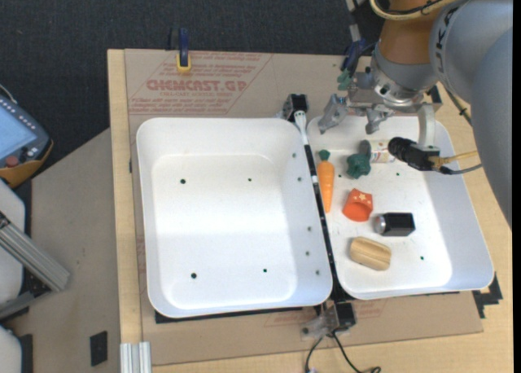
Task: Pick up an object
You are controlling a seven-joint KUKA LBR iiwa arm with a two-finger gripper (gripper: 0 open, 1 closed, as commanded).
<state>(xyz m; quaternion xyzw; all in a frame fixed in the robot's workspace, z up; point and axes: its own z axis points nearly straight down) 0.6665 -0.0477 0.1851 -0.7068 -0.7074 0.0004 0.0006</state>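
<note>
Nearest me a tan wooden cylinder block (370, 253); beyond it, a dark green toy (358, 164) just below the spread, empty gripper (352, 119).

A single fixed camera is mounted above the bench (203, 70) and looks down at a slant. Both bins fall within its field: the left bin (163, 160) sits near frame centre, the right bin (464, 233) toward the right edge. The arm (456, 21) enters from the upper right. Range is moderate; floor shows beyond the bench.
</note>
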